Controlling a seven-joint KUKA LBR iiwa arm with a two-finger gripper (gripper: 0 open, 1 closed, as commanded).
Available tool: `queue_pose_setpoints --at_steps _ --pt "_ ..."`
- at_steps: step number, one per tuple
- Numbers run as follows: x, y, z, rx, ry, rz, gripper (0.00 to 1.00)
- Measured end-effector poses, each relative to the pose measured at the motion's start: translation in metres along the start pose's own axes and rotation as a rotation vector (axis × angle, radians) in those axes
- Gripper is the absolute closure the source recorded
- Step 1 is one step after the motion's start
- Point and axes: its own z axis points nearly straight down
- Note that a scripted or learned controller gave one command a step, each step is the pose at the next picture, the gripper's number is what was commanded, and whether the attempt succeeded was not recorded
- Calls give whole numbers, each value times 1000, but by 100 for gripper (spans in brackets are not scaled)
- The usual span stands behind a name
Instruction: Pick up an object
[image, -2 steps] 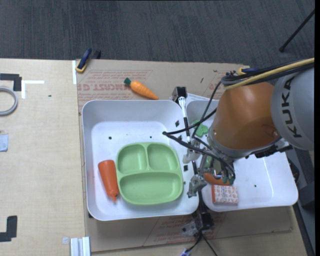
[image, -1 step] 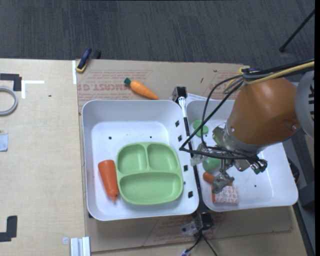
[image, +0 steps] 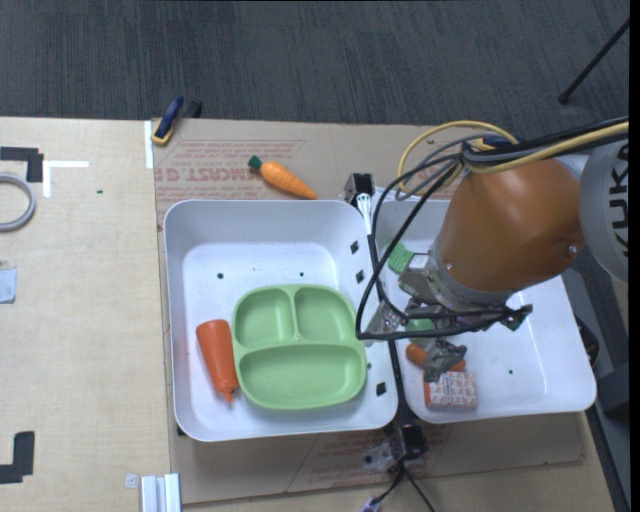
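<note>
My gripper (image: 441, 360) hangs low over the front of the right bin (image: 560, 385), beneath the arm's big orange band. Directly under it lie a small orange piece (image: 415, 352) and a red and pink box (image: 453, 393); whether the gripper touches either is hidden by the wrist. A green item (image: 400, 260) peeks out at the back left of the same bin. In the left bin (image: 200, 240) rest a green divided plate (image: 300, 347) and, to its left, an orange carrot-shaped toy (image: 216, 357).
A toy carrot (image: 283, 178) lies on the cardboard behind the left bin, and a blue and yellow marker (image: 167, 120) further back left. Cables (image: 440, 150) loop over the right bin's back. A tape roll (image: 12, 203) sits at the far left.
</note>
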Motion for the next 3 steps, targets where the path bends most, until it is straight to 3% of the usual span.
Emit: queue_pose_setpoints --at_steps 1,2,3 --pt "25 -3 0 0 1 -242 0" --pt "25 -3 0 0 1 -242 0" --pt "31 -7 0 0 0 -714 0"
